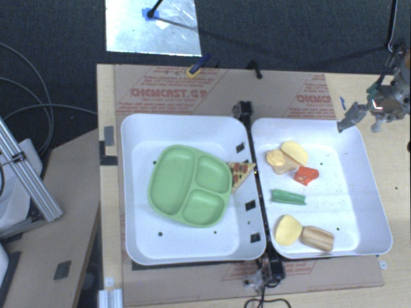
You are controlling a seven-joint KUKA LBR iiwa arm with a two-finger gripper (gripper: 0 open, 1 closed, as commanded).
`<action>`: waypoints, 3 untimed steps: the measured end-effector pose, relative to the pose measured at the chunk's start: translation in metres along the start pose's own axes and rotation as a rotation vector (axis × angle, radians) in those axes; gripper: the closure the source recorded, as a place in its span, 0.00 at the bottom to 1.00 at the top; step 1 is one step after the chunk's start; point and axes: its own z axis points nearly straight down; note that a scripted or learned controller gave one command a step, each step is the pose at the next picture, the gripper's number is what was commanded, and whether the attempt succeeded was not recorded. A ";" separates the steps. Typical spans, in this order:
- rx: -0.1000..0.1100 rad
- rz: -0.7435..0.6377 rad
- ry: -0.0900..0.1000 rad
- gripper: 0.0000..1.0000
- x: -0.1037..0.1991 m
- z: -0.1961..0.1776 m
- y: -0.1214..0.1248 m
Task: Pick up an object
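Observation:
The right bin (359,172) holds several toy foods: a yellow piece (295,151) beside a tan piece (280,162), a red piece (306,175), a green bean pod (288,197), a second yellow piece (288,230) and a brown bread roll (318,238). My gripper (361,122) hangs above the bin's far right corner, away from all of them. Its two fingers are spread open with nothing between them.
The left bin (141,140) holds a green divided plate (191,185), and a pizza slice (241,172) lies against the plate's right edge near the wall between the bins. A shiny sheet (152,18) lies on the floor beyond the bench.

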 end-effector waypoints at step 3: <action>-0.003 0.000 0.001 1.00 0.084 0.168 -0.040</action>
